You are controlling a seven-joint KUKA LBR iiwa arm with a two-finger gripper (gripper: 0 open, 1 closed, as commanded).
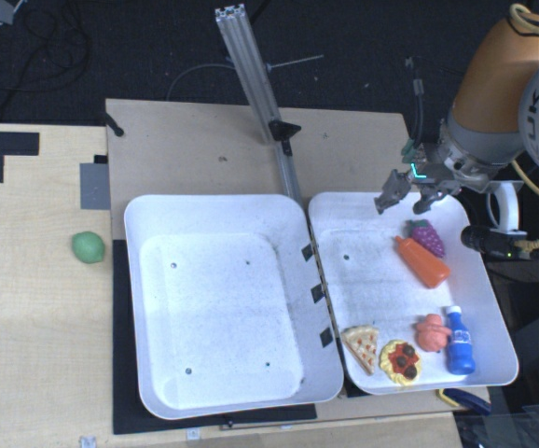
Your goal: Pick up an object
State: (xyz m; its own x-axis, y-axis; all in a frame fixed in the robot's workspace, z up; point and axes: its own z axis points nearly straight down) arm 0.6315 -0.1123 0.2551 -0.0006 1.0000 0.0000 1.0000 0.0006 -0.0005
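1. The left bin (218, 306) has a bare floor, open to reach from above.
2. In the right bin (367, 250), the left and middle floor is open.
3. Grapes (427, 238) and carrot (422, 261) lie touching near the far right wall, crowding that corner.
4. Along the near wall, pizza slice (362, 346), round pizza (400, 361), pink toy (431, 332) and blue bottle (458, 341) sit close together, leaving only narrow gaps.
5. A slanted metal rail (255, 82) stands behind the bins' joint.
6. A green ball (89, 247) lies alone on the surface, well left of the bins.
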